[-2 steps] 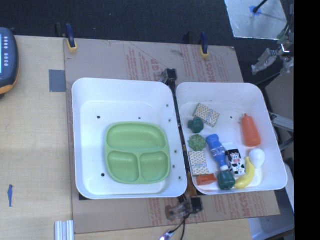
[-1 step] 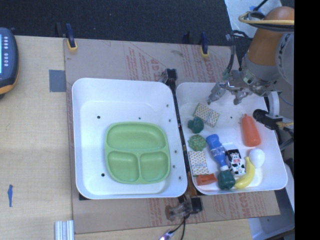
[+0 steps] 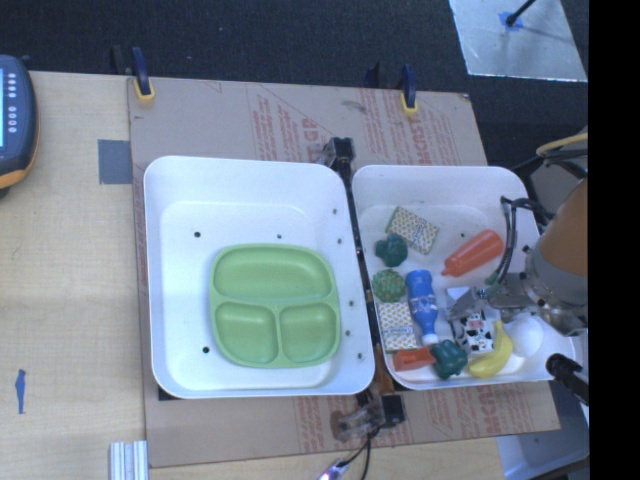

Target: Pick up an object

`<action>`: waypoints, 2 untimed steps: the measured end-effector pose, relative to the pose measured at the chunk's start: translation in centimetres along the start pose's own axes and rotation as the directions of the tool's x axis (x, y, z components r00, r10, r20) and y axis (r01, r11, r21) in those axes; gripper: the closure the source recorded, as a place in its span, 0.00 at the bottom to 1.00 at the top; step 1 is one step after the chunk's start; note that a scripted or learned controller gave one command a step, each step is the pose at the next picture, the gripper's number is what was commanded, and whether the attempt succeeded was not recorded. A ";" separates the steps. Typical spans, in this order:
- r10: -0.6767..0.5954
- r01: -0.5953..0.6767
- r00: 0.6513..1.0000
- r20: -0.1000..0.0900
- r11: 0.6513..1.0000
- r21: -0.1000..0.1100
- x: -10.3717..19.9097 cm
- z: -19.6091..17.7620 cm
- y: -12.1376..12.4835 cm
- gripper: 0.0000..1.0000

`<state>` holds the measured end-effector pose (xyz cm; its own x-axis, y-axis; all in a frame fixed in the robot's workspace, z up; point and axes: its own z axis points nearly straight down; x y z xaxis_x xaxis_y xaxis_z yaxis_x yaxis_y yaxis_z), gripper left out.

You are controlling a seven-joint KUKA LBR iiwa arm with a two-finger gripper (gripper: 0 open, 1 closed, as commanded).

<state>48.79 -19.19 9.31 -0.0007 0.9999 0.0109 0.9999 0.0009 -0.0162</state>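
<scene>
The arm [image 3: 560, 258] is cut off at the right edge and covers the right bin's [image 3: 440, 180] right rim; the gripper [image 3: 478, 313] is too blurred to read.

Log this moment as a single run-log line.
arm: over right bin, near-right corner | gripper: low among toys, beside banana | grasp: none visible | left bin: green divided plate | task: not yet done
</scene>
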 end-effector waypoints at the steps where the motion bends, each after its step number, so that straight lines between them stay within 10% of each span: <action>1: -0.007 0.007 1.000 0.010 1.000 -0.010 -0.3 -1.3 0.6 1.00; 2: -0.007 0.007 1.000 0.014 1.000 -0.018 1.4 -0.2 6.5 1.00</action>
<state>55.31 -17.80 9.43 -0.0081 1.0000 -0.0025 1.0000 0.0081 0.0022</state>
